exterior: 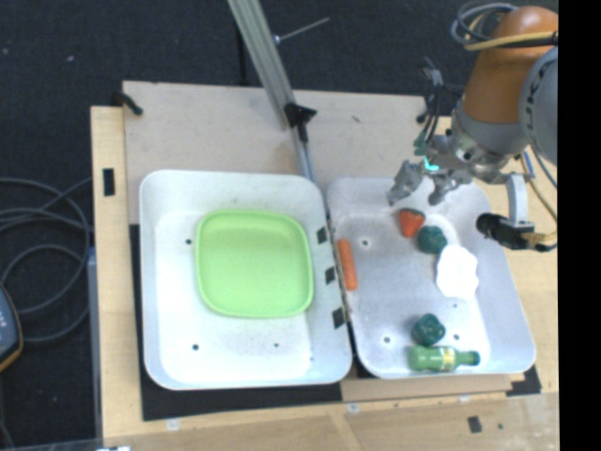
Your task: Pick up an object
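My gripper (421, 190) hangs over the far edge of the right bin (376, 346), its two fingers spread open with nothing between them. Just below it lies a small red-orange piece (410, 222), and beside that a dark green lump (431, 241). A white crumpled object (457, 272) rests further toward the front right. A second dark green lump (429, 328) and a green bottle (441, 357) lie near the front of the bin. An orange carrot-like stick (347, 264) lies along the bin's left wall.
The left bin (169, 346) holds a light green square plate (254, 263). A slanted metal pole (268, 54) rises behind the two bins. A black fitting (507, 231) sticks out at the right bin's right edge.
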Robot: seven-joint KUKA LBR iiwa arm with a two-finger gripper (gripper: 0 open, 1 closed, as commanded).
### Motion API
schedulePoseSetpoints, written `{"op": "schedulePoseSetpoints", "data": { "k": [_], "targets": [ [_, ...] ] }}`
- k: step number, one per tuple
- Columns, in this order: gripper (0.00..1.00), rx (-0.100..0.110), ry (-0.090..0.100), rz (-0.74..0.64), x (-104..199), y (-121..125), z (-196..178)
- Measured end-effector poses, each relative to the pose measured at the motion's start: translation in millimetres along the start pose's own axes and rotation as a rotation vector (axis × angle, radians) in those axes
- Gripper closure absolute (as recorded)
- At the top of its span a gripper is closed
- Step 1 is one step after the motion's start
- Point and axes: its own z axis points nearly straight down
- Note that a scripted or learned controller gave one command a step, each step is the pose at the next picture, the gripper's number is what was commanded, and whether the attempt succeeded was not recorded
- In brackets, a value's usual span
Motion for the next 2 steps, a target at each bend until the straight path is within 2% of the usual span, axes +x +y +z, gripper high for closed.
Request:
{"op": "schedulePoseSetpoints", "data": {
  "k": [1, 2],
  "targets": [
    [0.00, 0.000, 0.000, 0.000, 0.0, 0.0, 0.1],
    [0.00, 0.005, 0.000, 0.000, -2.7, -2.6, 62.3]
  ]
}}
